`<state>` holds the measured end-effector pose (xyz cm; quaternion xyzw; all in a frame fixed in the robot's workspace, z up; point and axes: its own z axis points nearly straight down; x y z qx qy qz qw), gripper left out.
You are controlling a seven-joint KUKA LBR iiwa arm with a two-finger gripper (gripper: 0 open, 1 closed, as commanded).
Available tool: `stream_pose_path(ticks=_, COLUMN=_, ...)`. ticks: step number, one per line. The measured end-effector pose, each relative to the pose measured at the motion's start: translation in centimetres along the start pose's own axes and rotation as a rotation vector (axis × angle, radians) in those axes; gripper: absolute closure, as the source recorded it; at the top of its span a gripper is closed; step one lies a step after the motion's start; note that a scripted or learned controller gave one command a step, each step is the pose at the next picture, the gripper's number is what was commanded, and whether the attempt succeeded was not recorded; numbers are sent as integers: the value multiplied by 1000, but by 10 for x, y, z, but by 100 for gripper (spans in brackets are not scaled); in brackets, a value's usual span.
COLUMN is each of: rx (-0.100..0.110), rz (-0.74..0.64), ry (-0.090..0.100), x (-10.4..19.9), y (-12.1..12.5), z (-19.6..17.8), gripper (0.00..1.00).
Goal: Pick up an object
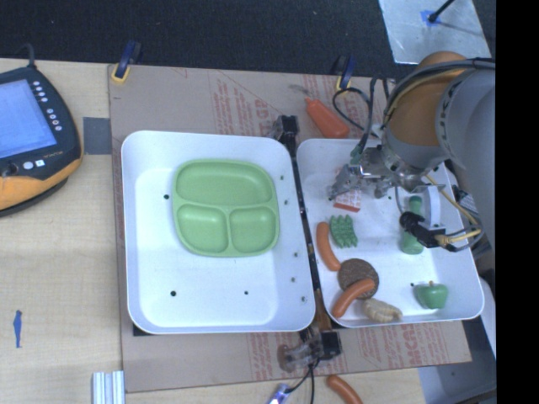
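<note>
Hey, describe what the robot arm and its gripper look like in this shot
The arm is bulky and rounded, grey with an orange band above the wrist. Black and yellowish cables loop around it. The gripper is a small metallic assembly with dark parts.

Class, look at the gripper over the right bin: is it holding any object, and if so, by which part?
It cannot be told. The gripper hangs low over the right bin near a small red piece, but nothing visibly sits in its grasp.

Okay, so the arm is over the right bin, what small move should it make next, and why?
Probably a short shift toward the green block, then straight down. The gripper sits over the right bin near its far end with nothing seen between its jaws, and the block lies just nearer the camera, apart from the sausage beside it.
</note>
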<state>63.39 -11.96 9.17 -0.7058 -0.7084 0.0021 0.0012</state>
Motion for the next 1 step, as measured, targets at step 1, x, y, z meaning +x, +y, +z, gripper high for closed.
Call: stream_pose_path(ticks=1, rx=3, rz=-1, ry=-1, x=-1, y=0, z=-10, gripper=100)
